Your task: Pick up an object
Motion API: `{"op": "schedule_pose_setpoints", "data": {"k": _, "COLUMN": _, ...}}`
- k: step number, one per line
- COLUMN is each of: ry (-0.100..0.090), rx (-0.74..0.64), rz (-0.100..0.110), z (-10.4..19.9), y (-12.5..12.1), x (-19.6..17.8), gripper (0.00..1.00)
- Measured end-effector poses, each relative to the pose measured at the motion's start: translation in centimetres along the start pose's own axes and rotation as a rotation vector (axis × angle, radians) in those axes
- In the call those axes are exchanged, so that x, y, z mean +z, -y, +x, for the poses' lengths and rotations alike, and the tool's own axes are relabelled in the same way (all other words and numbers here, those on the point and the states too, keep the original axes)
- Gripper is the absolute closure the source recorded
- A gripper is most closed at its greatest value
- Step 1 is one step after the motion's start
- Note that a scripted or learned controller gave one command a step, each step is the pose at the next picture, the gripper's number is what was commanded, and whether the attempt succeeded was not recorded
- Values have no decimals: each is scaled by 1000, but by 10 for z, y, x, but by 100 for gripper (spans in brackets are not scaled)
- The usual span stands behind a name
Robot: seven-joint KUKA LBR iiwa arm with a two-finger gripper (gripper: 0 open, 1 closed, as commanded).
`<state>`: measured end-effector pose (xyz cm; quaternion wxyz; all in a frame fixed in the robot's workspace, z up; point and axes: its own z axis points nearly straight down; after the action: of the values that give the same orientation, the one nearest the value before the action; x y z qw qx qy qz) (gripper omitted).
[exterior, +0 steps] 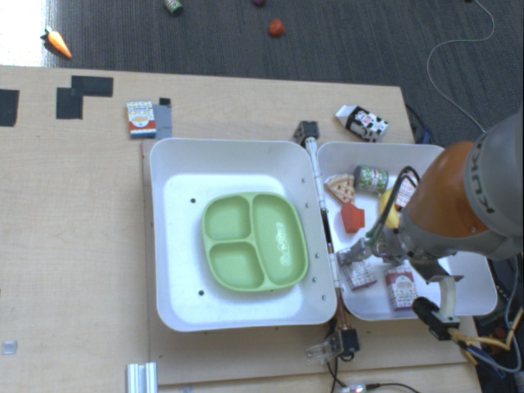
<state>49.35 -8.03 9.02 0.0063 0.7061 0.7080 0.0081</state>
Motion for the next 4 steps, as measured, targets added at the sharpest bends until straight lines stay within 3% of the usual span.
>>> {"op": "schedule_pose_setpoints", "data": {"k": 1, "ry": -2, "rx": -5, "rz": -5, "z": 1, "y": -3, "x": -12, "gripper": 100}}
{"op": "schedule_pose_setpoints", "data": {"k": 2, "ry": -2, "rx": -4, "rz": -5, "z": 1, "y": -3, "x": -12, "gripper": 0}}
{"op": "schedule_pose_setpoints", "data": {"k": 3, "ry": 0, "rx": 0, "rz": 1, "z": -1, "y": 0, "x": 0, "gripper": 0}}
{"op": "schedule_pose_setpoints", "data": {"k": 4, "ry": -2, "rx": -6, "rz": -5, "z": 0, "y": -3, "x": -12, "gripper": 100}}
